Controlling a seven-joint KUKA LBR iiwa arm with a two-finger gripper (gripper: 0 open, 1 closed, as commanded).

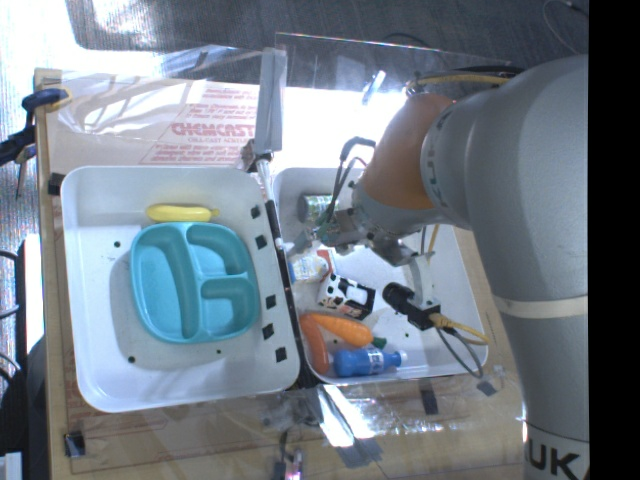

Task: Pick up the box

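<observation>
While the grey arm with its orange band (400, 163) is reached over the right shallow white bin (462, 268), the end effector (335, 230) is seen low at that bin's upper left, its opening not to be told. The small black-and-white printed box (345, 295) is noted lying in the right bin just below the end effector, apart from it, with an orange carrot-shaped toy (335, 330) and a blue bottle (368, 362) beside it. A turquoise divided plastic tray (193, 281) and a yellow banana (181, 212) are recorded in the left white bin (90, 268).
</observation>
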